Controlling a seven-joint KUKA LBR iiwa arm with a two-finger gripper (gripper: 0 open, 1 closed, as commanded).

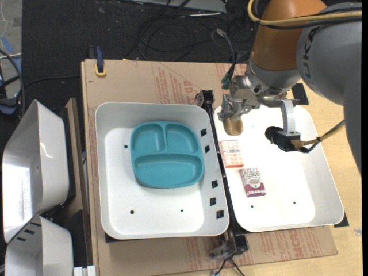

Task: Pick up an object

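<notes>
A grey KUKA arm's gripper (233, 121) hangs over the upper left corner of the right bin (322, 171), just right of centre frame, with a small tan object (232, 125) at its tip; whether the tool is open, closed or actually clamped on that object cannot be told from this slanted overhead view. Directly below it in the frame lies a pale, orange-printed packet (231, 153), and a little lower and to the right a dark red packet (252, 181), both flat on the white floor of the same bin and apart from each other. Left of centre, the left bin (109, 154) carries a teal divided plate (167, 154). The risks here look plain enough: the tool is working tight against the wall and black divider between the bins, where a descent could strike the rim rather than a target, and the flat packets offer little edge for a pinch, so a closing grasp may slide over them or skid them aside. If the tan object is only loosely caught, it could drop on the lift. A black cable looping beside the wrist might also snag.
</notes>
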